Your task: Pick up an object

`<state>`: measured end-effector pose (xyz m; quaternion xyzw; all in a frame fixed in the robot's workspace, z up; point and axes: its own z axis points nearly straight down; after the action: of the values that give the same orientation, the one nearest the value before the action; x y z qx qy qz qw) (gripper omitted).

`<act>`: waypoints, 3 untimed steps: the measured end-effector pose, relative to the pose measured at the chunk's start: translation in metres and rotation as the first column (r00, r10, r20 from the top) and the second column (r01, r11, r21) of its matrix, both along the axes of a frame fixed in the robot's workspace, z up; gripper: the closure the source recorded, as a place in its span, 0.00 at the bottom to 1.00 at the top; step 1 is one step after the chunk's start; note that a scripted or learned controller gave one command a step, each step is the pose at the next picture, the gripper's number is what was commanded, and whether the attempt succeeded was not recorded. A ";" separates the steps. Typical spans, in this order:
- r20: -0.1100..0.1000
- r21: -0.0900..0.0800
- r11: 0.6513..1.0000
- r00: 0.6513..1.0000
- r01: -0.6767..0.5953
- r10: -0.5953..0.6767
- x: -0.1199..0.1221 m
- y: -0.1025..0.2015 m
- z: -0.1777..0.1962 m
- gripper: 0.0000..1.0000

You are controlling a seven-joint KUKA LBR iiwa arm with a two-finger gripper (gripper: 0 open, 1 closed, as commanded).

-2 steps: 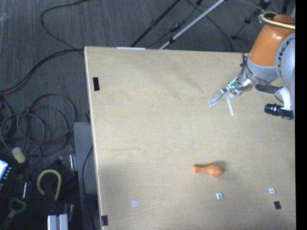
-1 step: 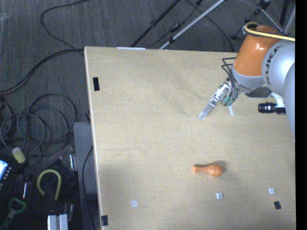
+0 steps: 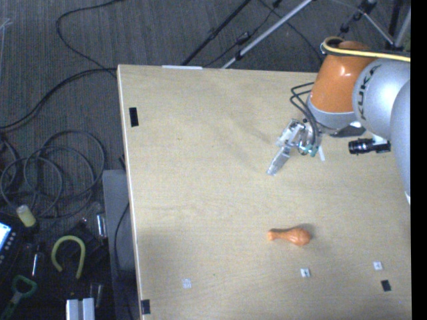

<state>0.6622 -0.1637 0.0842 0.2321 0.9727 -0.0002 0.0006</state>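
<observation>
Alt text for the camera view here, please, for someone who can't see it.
A grey and orange robot arm reaches in from the right, its gripper hanging above a bare wooden bench. A small orange pear-shaped object lies on the bench nearer the camera, apart from the gripper. Cables lie on the floor at left.

One orange pear-shaped object; one arm; one end effector.

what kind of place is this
Likely a robotics lab: a KUKA arm with its end effector over a plywood bench, loose cables on carpet, tripod legs behind.
</observation>
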 end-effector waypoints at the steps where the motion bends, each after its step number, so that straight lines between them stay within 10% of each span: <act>1: 0.002 0.002 0.972 0.972 0.233 -0.233 -0.015 -0.020 0.074 0.00; 2: 0.001 -0.001 0.995 0.995 0.100 -0.100 -0.002 -0.052 0.000 0.00; 3: 0.002 -0.002 0.997 0.997 -0.074 0.074 -0.007 -0.059 0.016 0.00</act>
<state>0.6549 -0.2228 0.0999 0.1959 0.9806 -0.0011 0.0019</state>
